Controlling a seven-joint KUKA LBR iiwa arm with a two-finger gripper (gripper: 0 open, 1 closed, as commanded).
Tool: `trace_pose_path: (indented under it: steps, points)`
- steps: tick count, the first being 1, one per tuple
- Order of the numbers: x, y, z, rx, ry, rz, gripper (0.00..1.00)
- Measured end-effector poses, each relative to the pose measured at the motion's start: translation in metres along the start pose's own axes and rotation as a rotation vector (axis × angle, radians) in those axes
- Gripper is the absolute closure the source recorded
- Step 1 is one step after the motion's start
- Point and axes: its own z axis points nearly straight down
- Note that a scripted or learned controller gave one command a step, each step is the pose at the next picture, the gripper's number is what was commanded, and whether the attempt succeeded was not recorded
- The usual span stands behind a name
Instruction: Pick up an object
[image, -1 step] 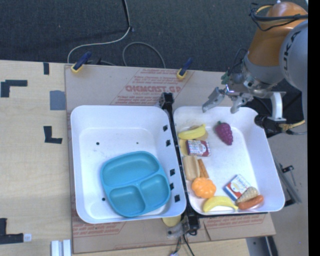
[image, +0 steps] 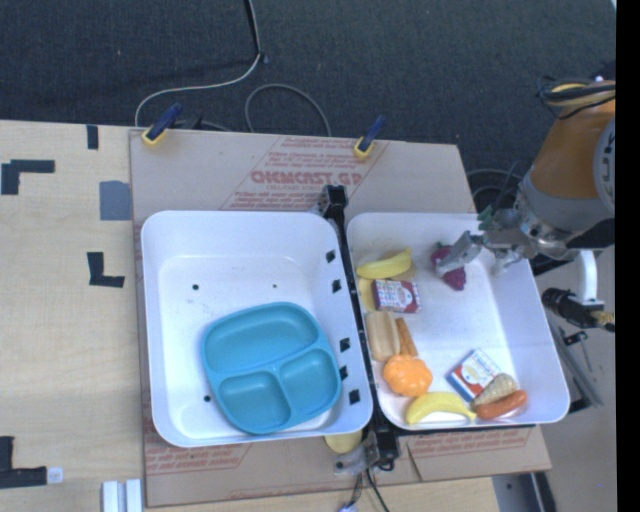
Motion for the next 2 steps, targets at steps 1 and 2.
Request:
trace_pose_path:
  steps: [1,2]
  points:
    - [-0.018,0.054,0.11,-0.011,-0.004,-0.007,0.0]
    - [-0.018,0.055,0.091,-0.015,-0.006,-0.008,1.0]
